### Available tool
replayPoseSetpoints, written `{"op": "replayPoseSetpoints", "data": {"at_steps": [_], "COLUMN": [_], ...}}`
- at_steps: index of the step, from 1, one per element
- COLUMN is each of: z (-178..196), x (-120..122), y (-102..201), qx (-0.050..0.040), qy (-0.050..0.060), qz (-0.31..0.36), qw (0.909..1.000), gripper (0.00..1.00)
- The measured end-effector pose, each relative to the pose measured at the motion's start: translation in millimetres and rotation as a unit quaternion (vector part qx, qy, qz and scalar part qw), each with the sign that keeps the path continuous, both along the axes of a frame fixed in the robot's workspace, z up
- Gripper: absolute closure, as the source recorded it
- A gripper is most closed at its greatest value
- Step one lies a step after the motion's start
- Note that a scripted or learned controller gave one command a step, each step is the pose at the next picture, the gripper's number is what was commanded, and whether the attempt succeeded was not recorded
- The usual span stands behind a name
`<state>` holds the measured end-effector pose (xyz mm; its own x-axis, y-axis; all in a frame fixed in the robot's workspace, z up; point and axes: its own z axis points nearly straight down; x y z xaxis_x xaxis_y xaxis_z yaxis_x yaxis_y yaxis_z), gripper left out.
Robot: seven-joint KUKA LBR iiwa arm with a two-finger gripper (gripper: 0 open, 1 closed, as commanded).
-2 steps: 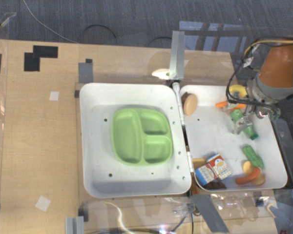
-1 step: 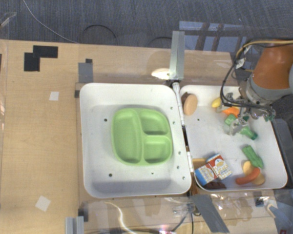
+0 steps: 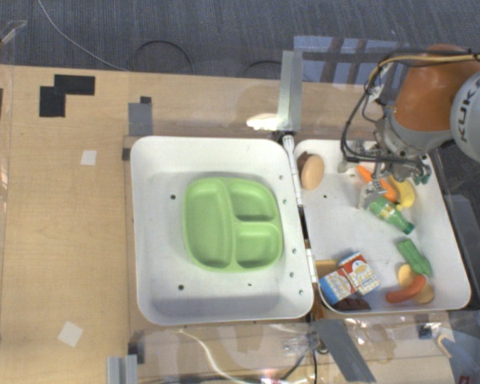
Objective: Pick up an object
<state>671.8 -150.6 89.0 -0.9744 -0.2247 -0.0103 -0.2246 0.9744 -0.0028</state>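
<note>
A lime-green divided plate was seen in a white bin. A tan egg, a red-and-blue carton and a dark green vegetable were seen in the other white bin.

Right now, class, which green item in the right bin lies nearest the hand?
The green bottle, right under the hand among orange and yellow pieces; the green pickle-like piece lies farther down, apart.

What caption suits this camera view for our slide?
Arm's end effector over toy food in the right bin; green tray in the left bin.
</note>
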Motion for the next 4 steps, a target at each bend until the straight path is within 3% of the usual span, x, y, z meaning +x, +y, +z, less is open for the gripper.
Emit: {"op": "replayPoseSetpoints", "data": {"at_steps": [1,2,3,4], "z": [16,199,314,322], "x": [4,0,0,1], "y": [1,-57,-8,-9], "qx": [-0.0007,-0.0045,-0.0008,-0.0002], "qy": [-0.007,-0.008,-0.008,-0.009], "qz": [0.001,0.042,-0.032,-0.032], "qw": [1.0,0.9991,0.9995,0.9995], "gripper": [1.0,1.0,1.0,1.0]}}
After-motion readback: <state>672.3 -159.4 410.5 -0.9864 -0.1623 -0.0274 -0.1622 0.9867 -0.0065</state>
